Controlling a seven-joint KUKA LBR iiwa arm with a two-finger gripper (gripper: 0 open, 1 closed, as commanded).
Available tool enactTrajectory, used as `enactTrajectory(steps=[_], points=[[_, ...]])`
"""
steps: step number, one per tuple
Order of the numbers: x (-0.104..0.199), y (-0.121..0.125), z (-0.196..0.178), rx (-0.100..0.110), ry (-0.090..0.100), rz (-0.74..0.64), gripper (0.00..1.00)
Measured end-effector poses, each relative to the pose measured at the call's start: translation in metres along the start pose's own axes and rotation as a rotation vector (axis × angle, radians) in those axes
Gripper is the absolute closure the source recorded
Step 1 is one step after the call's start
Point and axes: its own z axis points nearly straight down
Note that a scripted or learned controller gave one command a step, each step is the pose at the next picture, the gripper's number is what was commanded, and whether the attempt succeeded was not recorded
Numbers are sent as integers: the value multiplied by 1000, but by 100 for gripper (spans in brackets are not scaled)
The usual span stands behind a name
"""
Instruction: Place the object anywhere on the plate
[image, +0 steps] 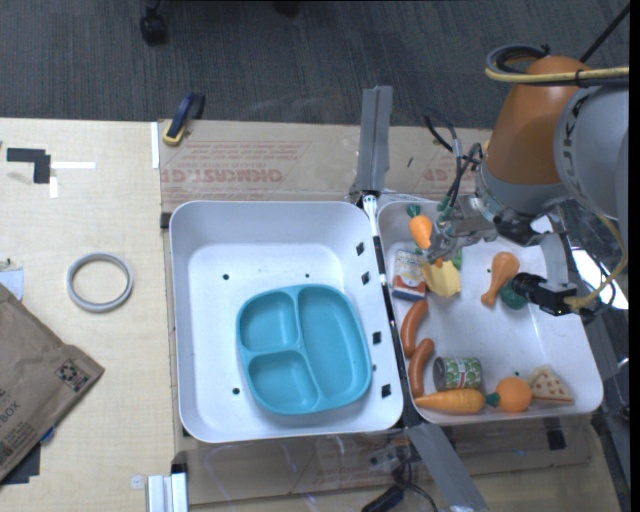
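Note:
A blue divided plate (303, 348) lies in the left white bin (200, 300). The right bin (580, 350) holds several toy foods. My gripper (445, 245) reaches down into the back left part of that bin. It is just above a yellow toy (444, 279) and beside a small orange carrot (420, 232). Whether the gripper touches the yellow toy is unclear.
Also in the right bin are a drumstick (498, 275), two sausages (413, 322), a can (458, 374), a long carrot (450, 402), an orange (513, 395), a cheese wedge (550, 386) and a small packet (408, 272). A tape roll (99, 281) lies on the bench at left.

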Motion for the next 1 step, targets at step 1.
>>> enactTrajectory(steps=[1], points=[[92,-19,-52,1,0,44,100]])
